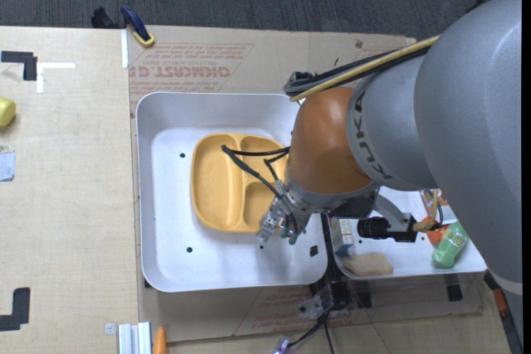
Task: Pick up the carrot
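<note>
End effector (278,228): recorded at the lower centre of the frame, inside the left bin (166,261), lowered beside the lower right edge of the yellow plate (220,186). Whether it is released or clenched cannot be told from this angle.

Arm (465,112): grey, with an orange band (328,145) above the wrist. It is seen reaching in from the right of the frame, and much of the right bin (415,261) is covered by it.

Carrot (432,237): a small orange piece is seen at the lower right of the frame, in the right bin, just beside a green item (449,249). It is partly hidden under the arm and lies well apart from the end effector.

Yellow plate: divided into compartments and laid flat in the middle of the left bin; its right part is overlapped by the wrist.

Tan item (367,264): a pale brown lump is noted at the near edge of the right bin, left of the green item.

2 white bins: set side by side on a sheet of printed cardboard (191,70), which lies on the desk (66,203).

Small yellow object (5,112): cut off by the left edge of the frame, on the desk, well apart from both bins.

Blue and yellow clamp (137,27): noted at the upper left of the frame, at the far edge of the desk.
</note>
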You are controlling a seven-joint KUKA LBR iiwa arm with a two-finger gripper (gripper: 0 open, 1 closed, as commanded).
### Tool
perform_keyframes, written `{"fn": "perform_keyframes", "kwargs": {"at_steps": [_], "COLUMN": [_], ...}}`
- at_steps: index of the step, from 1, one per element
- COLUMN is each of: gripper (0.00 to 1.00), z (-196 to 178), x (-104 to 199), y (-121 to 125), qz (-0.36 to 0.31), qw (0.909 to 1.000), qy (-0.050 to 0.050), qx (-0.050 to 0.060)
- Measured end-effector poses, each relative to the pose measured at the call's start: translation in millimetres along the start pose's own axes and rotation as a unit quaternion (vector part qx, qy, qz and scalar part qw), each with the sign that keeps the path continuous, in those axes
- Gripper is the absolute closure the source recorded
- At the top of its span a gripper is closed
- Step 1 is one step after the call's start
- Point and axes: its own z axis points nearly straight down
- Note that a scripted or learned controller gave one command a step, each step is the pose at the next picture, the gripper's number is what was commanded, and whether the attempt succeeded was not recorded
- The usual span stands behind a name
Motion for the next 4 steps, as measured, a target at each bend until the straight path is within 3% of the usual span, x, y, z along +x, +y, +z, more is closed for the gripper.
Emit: {"fn": "perform_keyframes", "kwargs": {"at_steps": [1, 2, 3, 4], "gripper": [1.00, 1.00, 1.00, 1.00], "z": [-104.1, 9.1, -42.2, 9.1], "x": [23.5, 40.6, 44.4, -10.6], "y": [0.9, 41.2, 38.5, 47.8], "qz": [0.080, -0.037, -0.096, -0.017], "qw": [0.9967, 0.9993, 0.9953, 0.9998], "qy": [-0.004, -0.008, -0.007, -0.006], "qx": [-0.004, -0.005, -0.003, -0.003]}}
